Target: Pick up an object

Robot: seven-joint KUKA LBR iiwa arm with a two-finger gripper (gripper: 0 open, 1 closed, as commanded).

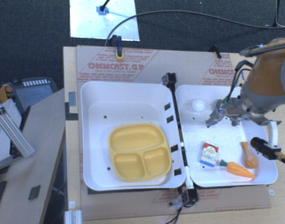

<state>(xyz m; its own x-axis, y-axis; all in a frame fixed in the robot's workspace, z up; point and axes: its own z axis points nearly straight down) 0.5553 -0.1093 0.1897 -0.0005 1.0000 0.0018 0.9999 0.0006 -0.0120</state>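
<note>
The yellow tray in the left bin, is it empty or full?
Empty: the three compartments of the yellow tray show only bare yellow plastic.

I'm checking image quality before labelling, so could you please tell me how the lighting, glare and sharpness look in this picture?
Camera view: even, soft light with faint shadows; the white ball nearly washes out against the bright right bin; the foil-like sheet on the dark floor glares; the yellow divided tray and carrot read clearly; the gripper looks slightly soft.

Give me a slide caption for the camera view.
Gripper hovers in right bin near white ball; yellow tray fills left bin.
</note>
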